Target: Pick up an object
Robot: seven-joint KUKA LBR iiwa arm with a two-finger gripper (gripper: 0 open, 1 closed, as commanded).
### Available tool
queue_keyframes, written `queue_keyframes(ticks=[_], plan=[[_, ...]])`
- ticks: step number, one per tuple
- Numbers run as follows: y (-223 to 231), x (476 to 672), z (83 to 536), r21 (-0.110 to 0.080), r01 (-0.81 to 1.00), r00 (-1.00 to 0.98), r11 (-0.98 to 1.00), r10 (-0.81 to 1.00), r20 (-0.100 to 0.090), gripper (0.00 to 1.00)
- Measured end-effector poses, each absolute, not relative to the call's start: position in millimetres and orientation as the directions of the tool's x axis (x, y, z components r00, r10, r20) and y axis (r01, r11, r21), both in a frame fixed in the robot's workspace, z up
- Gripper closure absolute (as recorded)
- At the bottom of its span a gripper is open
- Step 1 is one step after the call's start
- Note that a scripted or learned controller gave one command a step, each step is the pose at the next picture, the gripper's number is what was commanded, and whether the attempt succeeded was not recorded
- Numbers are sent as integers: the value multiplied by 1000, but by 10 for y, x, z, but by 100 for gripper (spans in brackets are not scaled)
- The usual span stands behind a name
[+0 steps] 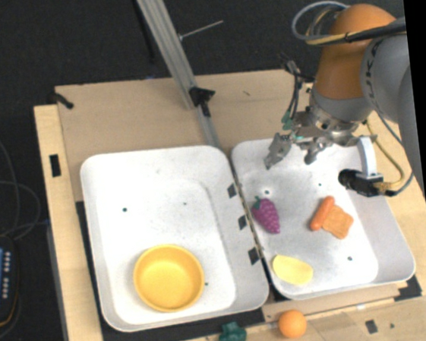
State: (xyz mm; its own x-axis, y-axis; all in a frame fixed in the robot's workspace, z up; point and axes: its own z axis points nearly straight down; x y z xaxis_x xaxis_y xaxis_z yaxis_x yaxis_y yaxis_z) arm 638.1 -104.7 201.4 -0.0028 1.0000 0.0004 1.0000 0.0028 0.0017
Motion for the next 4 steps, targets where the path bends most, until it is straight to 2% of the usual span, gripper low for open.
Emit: queue_keyframes(ticks=[1, 3, 4], plan=[[-1047, 6381, 2014, 2, 1000, -3, 3, 1000, 1, 0], [-1004, 6381, 984, -4, 1000, 0, 0, 1000, -3, 0], [-1006, 6401, 1127, 3, 1000, 0, 0, 1000, -1, 100]])
